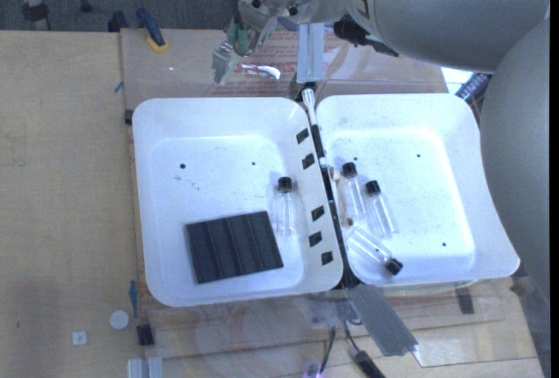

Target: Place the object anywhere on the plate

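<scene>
A dark ridged rectangular plate [234,247] lies flat in the front part of the left bin [166,140]. A small clear bottle with a black cap [284,205] lies just beyond the plate's right corner, close to the divider between the bins. My gripper [265,62] hangs high over the back edge of the bins, well away from both bottle and plate. Its two fingers [224,62] stand apart with nothing between them.
The right bin [437,149] holds three more clear black-capped bottles [377,207], grouped near its left side. Black clips [316,212] line the ridge between the bins. Small parts lie on the bench at the front left.
</scene>
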### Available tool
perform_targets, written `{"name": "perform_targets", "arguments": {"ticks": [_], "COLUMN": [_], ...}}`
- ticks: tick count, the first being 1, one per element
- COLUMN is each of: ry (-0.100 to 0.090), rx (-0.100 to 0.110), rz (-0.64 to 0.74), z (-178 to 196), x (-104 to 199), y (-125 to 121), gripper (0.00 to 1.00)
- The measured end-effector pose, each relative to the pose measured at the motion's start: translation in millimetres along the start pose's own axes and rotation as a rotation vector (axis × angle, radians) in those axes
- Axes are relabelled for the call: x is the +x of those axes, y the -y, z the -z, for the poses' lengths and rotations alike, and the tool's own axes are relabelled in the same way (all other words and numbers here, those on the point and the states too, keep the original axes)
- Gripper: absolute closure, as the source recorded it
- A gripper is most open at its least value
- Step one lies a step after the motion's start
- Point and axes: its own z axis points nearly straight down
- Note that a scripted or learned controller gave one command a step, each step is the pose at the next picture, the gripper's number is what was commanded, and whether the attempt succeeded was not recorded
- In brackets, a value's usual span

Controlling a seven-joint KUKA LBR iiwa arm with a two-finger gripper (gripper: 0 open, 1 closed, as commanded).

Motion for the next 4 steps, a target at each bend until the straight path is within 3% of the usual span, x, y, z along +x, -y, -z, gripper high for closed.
{"name": "perform_targets", "arguments": {"ticks": [2,3,4], "ry": [-0.003,0.001,-0.004], "rx": [0.004,-0.002,0.001], "rz": [0.176,0.306,0.570], "z": [-20,-3,-52], "x": [4,4,2], "y": [-1,-1,-1], "gripper": [1.00,1.00,1.00]}}
